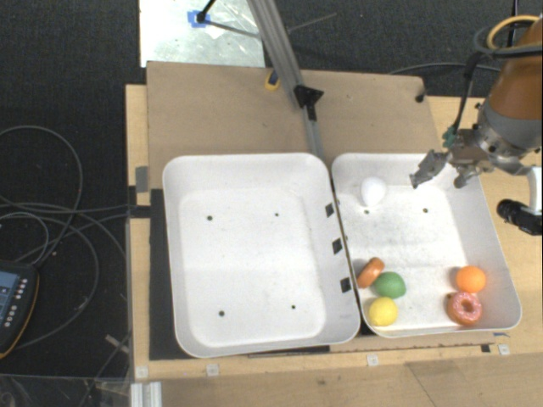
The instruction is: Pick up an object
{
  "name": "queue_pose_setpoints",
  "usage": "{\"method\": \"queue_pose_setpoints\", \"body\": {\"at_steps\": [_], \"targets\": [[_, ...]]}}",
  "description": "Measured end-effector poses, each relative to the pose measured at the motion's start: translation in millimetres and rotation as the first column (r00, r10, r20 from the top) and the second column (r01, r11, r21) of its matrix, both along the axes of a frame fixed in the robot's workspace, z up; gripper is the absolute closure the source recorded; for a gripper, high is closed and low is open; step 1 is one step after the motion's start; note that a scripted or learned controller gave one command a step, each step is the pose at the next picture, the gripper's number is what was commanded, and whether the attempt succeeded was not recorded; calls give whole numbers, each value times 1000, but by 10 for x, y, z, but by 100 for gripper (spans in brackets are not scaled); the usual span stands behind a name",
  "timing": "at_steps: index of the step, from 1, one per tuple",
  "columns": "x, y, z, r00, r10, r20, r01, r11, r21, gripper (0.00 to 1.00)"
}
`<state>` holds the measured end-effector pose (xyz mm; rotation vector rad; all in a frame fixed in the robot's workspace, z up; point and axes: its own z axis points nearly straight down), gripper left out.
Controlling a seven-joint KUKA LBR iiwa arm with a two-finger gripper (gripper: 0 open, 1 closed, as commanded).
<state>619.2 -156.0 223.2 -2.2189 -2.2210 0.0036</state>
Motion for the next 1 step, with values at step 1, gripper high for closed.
{"method": "queue_pose_setpoints", "body": {"at_steps": [1], "targets": [[1, 44, -423, 1000, 1, 1, -1, 1000, 0, 0]]}}
